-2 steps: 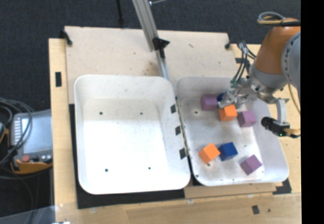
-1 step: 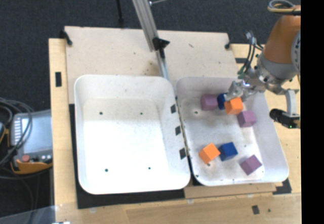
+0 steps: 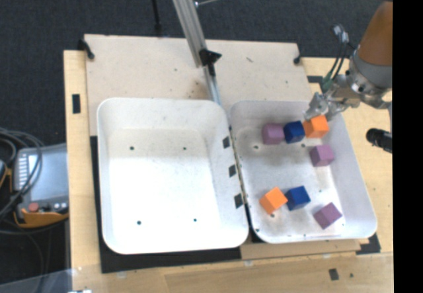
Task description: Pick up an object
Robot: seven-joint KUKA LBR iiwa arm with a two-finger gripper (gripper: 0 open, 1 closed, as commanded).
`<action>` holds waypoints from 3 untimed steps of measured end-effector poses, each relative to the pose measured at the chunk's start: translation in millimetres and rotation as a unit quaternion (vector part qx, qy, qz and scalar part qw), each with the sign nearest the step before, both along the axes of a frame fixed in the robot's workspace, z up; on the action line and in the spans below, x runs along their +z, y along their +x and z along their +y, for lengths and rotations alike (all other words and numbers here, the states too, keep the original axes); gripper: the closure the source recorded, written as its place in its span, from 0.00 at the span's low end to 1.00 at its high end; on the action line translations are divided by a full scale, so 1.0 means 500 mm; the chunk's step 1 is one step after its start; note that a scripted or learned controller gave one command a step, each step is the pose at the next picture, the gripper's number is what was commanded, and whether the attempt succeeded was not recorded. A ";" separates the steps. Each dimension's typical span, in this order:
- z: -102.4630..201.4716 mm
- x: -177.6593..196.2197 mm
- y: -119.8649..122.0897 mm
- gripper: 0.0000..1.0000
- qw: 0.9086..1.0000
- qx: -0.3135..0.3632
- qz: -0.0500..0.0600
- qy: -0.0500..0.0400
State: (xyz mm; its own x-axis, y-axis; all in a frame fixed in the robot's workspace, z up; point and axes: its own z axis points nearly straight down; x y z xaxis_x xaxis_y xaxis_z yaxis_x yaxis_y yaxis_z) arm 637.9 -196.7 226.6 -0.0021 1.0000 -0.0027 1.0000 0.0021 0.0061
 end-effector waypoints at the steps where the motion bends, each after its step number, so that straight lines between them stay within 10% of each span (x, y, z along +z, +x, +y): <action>1: -0.003 0.109 0.002 1.00 1.000 0.000 0.000 0.000; 3: 0.211 0.098 -0.040 1.00 1.000 0.002 0.003 0.002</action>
